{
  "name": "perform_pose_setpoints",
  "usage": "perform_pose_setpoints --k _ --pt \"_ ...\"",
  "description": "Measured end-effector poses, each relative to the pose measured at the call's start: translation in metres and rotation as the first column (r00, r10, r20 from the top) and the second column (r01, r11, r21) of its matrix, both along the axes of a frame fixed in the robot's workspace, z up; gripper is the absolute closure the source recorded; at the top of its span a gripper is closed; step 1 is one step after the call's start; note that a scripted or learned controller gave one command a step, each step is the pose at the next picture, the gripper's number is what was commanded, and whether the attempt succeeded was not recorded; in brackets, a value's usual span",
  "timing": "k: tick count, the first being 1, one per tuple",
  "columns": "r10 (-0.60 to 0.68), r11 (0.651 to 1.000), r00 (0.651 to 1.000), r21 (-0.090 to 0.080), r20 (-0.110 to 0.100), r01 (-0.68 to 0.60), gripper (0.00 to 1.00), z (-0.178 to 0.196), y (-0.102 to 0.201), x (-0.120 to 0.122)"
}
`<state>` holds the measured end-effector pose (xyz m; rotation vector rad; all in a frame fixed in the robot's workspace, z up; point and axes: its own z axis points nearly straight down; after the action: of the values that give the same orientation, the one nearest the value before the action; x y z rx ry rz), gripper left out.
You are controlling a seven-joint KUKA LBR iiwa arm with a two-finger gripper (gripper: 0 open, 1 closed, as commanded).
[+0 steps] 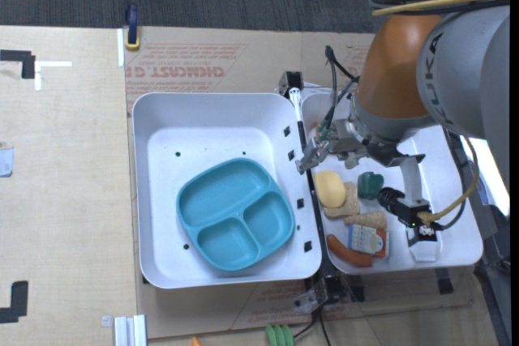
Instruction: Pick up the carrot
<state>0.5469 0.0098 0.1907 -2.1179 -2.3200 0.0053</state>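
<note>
Carrot (349,251) lies at near edge of right bin (454,255), touching small carton (366,238). Yellow lemon (330,187) just beyond. Blue 3-compartment tray (235,213) in left bin (162,174). Hand (328,148) above lemon; grip state cannot be told.

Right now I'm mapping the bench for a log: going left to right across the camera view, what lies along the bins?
Left white bin → blue three-compartment plastic tray → pale yellow rounded toy food → small dark green object → grey and orange arm.
</note>
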Motion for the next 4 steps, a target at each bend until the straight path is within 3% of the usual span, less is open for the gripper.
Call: perform_pose_setpoints --k 1,2,3,4 --pt "-0.088 0.996 0.996 0.0 0.0 0.088 0.0 0.0 -0.058 -0.018" --pt "-0.041 0.999 0.999 0.0 0.0 0.041 0.0 0.0 0.017 0.004" --pt "0.003 1.0 1.0 0.0 0.0 -0.003 0.0 0.0 -0.038 -0.043" --pt "-0.103 0.995 0.995 0.0 0.002 0.103 0.0 0.038 -0.005 -0.003"
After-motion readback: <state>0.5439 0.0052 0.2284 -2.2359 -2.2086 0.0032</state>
